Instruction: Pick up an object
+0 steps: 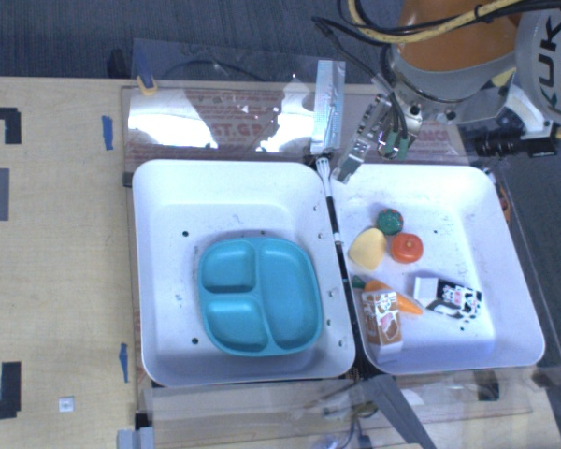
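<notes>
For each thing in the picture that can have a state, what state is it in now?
claw: raised above the far rim of the right bin, nothing between its fingers
blue tray: flat in the left bin, compartments bare
small carton: lying on its side
black and white box: lying flat
tomato: resting loose beside the yellow fruit

In the right bin [467, 195] we see a yellow lemon [367, 247], green ball [389, 221], red tomato [408, 246], orange carrot [397, 297], brown carton [383, 319] and cow-print box [449, 296].
</notes>
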Controlling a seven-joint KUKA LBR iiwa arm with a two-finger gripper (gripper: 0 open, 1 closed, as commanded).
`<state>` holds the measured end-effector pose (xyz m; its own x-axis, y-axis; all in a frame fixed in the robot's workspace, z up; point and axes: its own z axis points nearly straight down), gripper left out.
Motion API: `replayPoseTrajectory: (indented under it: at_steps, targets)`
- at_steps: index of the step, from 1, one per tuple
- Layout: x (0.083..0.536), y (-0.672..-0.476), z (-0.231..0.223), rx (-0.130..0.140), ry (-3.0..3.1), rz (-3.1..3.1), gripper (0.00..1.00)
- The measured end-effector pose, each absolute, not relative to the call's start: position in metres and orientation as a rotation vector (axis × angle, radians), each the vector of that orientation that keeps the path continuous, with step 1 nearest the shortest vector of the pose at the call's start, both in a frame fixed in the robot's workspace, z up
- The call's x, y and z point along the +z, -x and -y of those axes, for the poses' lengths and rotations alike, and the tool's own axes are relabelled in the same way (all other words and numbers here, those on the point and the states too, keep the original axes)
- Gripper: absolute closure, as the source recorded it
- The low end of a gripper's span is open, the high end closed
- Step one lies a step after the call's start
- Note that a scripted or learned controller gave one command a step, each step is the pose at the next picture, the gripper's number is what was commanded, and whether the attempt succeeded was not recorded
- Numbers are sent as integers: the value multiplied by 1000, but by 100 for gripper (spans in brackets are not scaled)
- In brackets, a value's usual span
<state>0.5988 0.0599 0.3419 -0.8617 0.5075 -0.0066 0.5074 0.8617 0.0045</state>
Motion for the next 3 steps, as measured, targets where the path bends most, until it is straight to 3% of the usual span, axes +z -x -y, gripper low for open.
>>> replayPoseTrajectory:
  at_steps: [1,2,3]
  targets:
    - [327,-630,-90,3,-727,-3051,100]
    - [380,-566,-116,4,-406,-3109,100]
    - [320,-624,-134,1,-331,-3125,100]
